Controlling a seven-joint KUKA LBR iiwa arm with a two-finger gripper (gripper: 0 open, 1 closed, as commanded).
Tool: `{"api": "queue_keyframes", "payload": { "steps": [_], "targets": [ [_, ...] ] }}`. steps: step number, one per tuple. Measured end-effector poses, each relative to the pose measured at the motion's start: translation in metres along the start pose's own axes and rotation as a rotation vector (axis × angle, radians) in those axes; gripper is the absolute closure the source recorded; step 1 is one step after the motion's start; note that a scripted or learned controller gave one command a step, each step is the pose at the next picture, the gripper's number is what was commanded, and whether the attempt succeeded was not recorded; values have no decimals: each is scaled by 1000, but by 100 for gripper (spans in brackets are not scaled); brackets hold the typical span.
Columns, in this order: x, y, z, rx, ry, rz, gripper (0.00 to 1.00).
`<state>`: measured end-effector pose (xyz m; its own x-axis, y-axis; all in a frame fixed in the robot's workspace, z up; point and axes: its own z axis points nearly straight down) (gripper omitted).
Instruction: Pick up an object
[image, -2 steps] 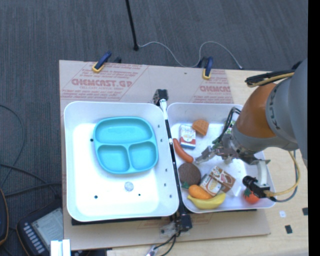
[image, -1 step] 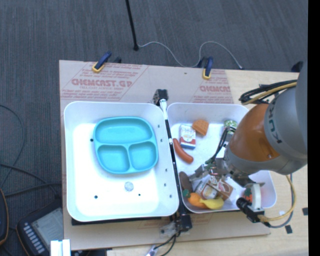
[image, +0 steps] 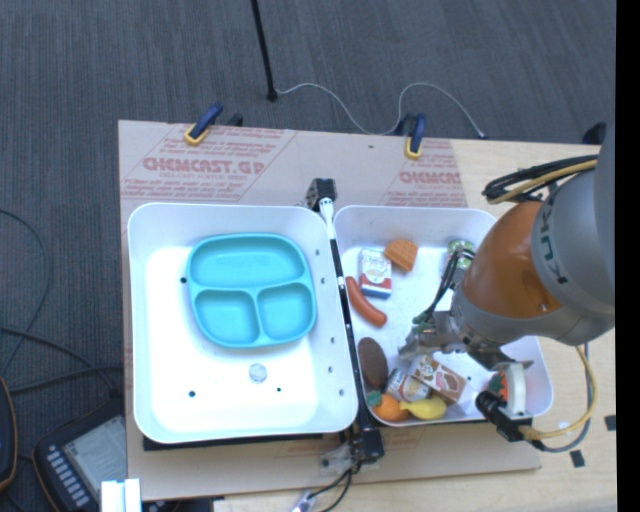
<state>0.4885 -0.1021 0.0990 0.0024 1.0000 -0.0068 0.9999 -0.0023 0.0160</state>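
Note:
My gripper hangs low over the front of the right bin, under the grey arm with its orange band. Directly beneath and in front of it lies a brown and white snack box. A yellow banana and a small orange fruit rest at the bin's front wall. A dark brown oval piece lies to the gripper's left. Farther back are a red sausage, a red and white carton and an orange pastry.
The left bin holds a light blue divided plate and a small clear disc. A greenish item sits at the right bin's back, partly behind the arm. Clamps hold the cardboard base.

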Motion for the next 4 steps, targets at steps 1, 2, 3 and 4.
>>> {"api": "queue_keyframes", "payload": {
  "steps": [1,2,3,4],
  "targets": [
    [-1,-1,0,3,-1,2,0],
    [-1,-1,-9,4,0,1,100],
    [0,-1,-9,4,0,1,0],
    [0,-2,10,7,7,-2,0]
  ]
}}
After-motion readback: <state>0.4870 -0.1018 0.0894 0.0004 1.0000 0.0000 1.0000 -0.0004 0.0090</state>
